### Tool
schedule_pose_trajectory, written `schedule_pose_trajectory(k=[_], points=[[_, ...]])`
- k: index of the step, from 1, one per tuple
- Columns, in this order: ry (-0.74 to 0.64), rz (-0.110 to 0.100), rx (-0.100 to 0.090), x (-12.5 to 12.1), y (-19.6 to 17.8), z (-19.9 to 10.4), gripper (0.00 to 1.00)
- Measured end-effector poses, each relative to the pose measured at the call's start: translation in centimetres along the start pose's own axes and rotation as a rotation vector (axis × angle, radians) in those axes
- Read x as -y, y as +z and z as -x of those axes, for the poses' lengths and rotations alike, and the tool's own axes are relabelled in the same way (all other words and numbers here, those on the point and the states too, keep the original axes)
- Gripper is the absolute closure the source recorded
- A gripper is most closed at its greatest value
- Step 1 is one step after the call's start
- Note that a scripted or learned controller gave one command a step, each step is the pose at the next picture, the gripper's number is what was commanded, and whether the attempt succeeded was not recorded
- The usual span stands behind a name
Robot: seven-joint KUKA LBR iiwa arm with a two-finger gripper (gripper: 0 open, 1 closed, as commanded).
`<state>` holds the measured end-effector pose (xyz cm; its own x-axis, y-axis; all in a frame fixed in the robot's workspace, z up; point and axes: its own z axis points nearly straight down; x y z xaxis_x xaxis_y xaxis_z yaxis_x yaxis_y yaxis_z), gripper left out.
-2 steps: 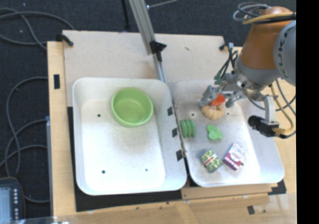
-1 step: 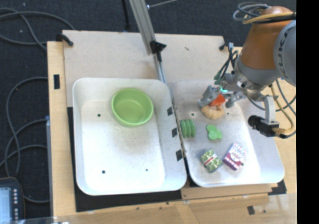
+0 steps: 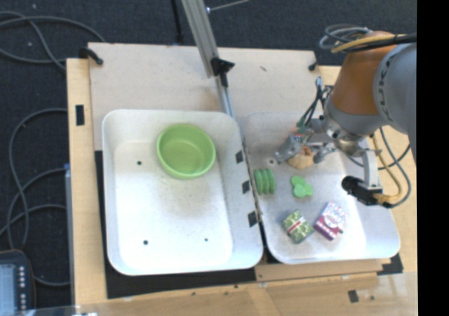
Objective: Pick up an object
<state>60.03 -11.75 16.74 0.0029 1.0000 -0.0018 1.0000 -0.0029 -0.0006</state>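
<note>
Fingers (image 3: 300, 152) reach down around a small tan object (image 3: 302, 161) in the right bin (image 3: 382, 237); whether they grip it I cannot tell. Nearby lie a green ridged piece (image 3: 264, 181), green blob (image 3: 302, 187) and two wrapped packets (image 3: 297, 226).

You've got two white bins here, the left bin (image 3: 126, 237) carrying a lime-green bowl (image 3: 186, 151) at its twelve o'clock. In the right bin (image 3: 379, 237), look at nine o'clock for a green ribbed piece (image 3: 264, 181), with a brighter green lump (image 3: 302, 187) near centre. At six o'clock sits a green block with red and white markings (image 3: 297, 226), beside a pink-and-white patterned packet (image 3: 330, 220). A tan object (image 3: 302, 161) lies at twelve. The arm (image 3: 372, 90) reads grey with that orange band, over a beige bench (image 3: 154, 76).
</note>
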Motion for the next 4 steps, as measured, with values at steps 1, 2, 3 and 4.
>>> schedule_pose_trajectory(k=[1,2,3,4], points=[[-0.001,-0.004,0.001,0.9,5.0,0.8,0.00],[0.001,-0.001,0.003,1.0,6.7,1.1,0.00],[0.007,0.003,-0.001,0.9,5.6,1.0,1.00],[0.004,0.006,-0.002,0.4,1.2,1.5,1.00]])
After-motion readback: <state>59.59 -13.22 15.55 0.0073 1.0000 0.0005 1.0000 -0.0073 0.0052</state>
